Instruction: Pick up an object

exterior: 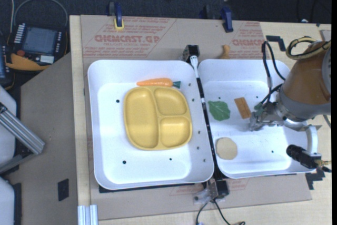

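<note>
Bench with 2 white bins; arm low in the right bin, pick not yet shown complete.

Right bin [274, 160]: 1 green leaf-like piece [219, 110], 1 small brown block [242, 107], 1 tan round piece [227, 148], all lying loose on the floor. Gripper [256, 119] sits just beside the brown block, right of the green piece; whether it is released or clenched cannot be told, and nothing is seen held. Judged: grasp and lift remain. Left bin [105, 155]: 1 yellow 3-compartment tray [157, 116], 1 orange carrot [154, 82] at its far edge. Board [158, 34] lettering, red, partly legible: "CHEMCAST G.P".
</note>
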`<state>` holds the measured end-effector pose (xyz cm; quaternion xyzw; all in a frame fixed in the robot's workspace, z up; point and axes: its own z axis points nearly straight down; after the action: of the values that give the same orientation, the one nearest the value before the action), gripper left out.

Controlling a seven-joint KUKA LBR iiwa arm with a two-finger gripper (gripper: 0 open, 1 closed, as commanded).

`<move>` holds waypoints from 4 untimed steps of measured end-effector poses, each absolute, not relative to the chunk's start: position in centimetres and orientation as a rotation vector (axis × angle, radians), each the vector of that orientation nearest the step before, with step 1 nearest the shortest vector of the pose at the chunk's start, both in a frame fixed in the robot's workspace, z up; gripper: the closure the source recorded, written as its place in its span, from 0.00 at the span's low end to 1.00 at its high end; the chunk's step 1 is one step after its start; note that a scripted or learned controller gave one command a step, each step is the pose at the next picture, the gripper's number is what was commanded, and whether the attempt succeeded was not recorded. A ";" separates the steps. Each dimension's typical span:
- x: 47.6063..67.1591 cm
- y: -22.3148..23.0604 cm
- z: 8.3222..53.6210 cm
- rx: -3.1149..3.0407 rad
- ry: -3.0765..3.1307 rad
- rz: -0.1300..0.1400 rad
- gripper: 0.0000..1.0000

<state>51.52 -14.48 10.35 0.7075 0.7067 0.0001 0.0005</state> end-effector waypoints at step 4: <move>52.9 -11.2 24.6 2.217 2.229 0.000 1.00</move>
<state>52.92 -11.24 24.58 0.7053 0.7089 0.0001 -0.0013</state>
